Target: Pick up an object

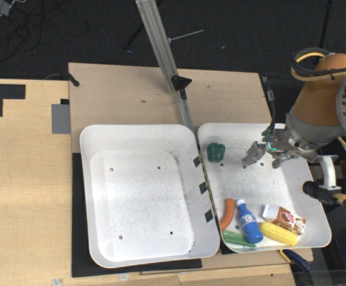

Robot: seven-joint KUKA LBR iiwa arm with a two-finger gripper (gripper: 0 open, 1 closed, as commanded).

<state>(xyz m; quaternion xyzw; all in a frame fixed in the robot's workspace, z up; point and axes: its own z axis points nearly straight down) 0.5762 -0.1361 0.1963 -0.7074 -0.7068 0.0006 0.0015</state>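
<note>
Gripper [262, 158] hovers above right bin [315, 231] on a wooden bench [30, 177].

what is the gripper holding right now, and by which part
Nothing: the gripper hangs open over the right bin, with nothing between its jaws.

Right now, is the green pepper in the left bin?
No. The green pepper lies in the right bin, near its upper left corner, apart from the other items.

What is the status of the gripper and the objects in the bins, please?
Gripper above right bin, holding nothing. Green pepper apart at its left. Carrot, bottle, corn clustered at near edge. Nothing blocking.
</note>
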